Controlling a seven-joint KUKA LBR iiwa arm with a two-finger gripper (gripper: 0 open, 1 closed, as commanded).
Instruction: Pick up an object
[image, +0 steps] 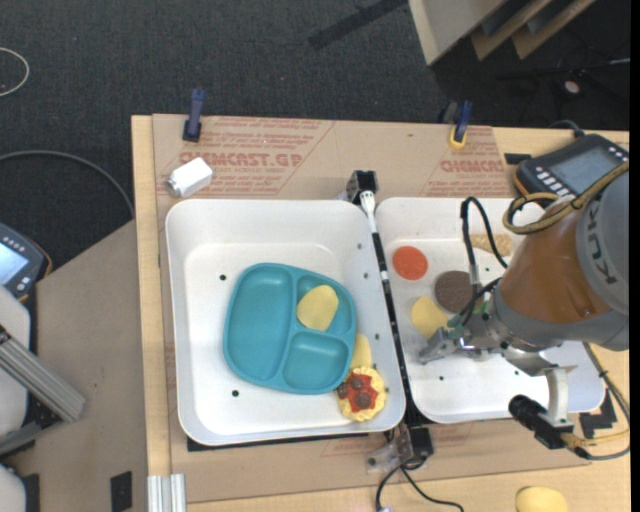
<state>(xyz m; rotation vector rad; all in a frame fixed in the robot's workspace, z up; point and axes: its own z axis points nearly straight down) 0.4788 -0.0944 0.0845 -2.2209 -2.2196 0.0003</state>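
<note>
Fingers (437, 347) of the gripper sit low in the right bin (455, 405), pointing toward the divider between the two bins; they look drawn fairly narrow, metal tips close together, nothing visibly between them, though the slant of the view makes the gap hard to read. Bench (300, 150), brown board, carries both bins side by side. Arm (560, 270), grey with orange band, reaches in from the right and covers much of the right bin. Left bin (200, 300) holds a teal divided plate (270, 330) with a pale yellow piece (318, 306) lying in one upper compartment. A yellow banana-like item (360, 352) lies just beside the plate's right edge, and a red-and-yellow toy food (362, 392) sits at that bin's lower right corner. In the right bin: an orange disc (410, 263) near the top left, a brown round item (453, 291) just below and right of it, and a small yellow lump (426, 315) just above the fingertips, near but apparently not touching. Task progress, as judged: nothing lifted yet; the approach looks made, the grasp itself not secured. Likeliest target is the yellow lump or the brown round item. Left to do: close on one and raise it clear of the bin.
</note>
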